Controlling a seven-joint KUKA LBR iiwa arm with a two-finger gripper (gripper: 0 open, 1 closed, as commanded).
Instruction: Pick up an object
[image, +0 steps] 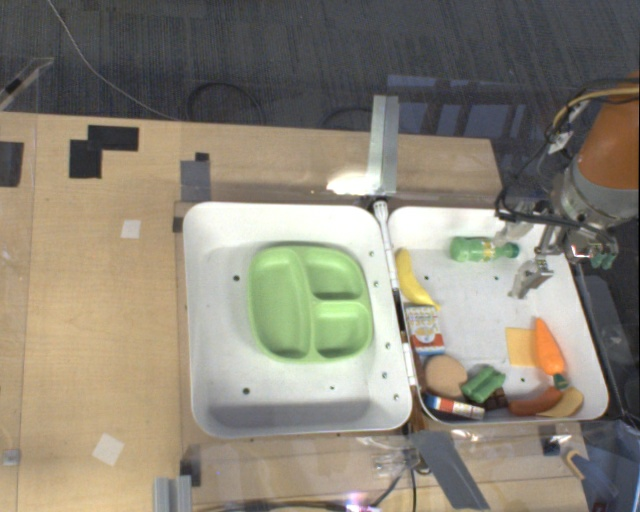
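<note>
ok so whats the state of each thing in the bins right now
green tray: flat, upright, in the left bin
green bottle: lying on its side
banana: lying along the divider
carrot: lying flat
small carton: lying flat
gripper: above the right bin, holding nothing

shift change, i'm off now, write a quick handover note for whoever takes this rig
Hand: low over the right bin's back part, nothing seen between its fingers.
Things: green bottle just beside the hand; banana, carrot, yellow slice and the rest lie in the right bin. Green divided tray sits in the left bin.
Done: nothing picked up.
Left: grasp one object and lift it.
</note>
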